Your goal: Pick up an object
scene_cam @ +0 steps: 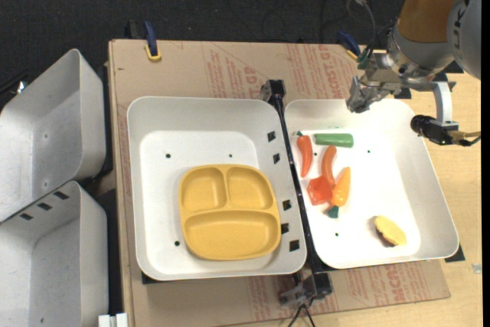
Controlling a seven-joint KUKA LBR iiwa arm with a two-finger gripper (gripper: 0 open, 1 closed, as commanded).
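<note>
My gripper [358, 104] hangs over the back edge of the right bin [406, 165], above and right of the toy food, and nothing shows between its fingers. A green piece [334, 139] lies just below and left of it. Beside that are a red chilli [305, 155], a red-orange pepper [323, 177] and an orange carrot [341, 188], packed close along the bin's left side. A yellow piece [390, 230] lies alone near the front right corner.
The left bin [153, 134] holds a yellow divided plate [229, 212]. A black divider [287, 165] runs between the two bins. White containers [46, 165] stand off the bench at the left.
</note>
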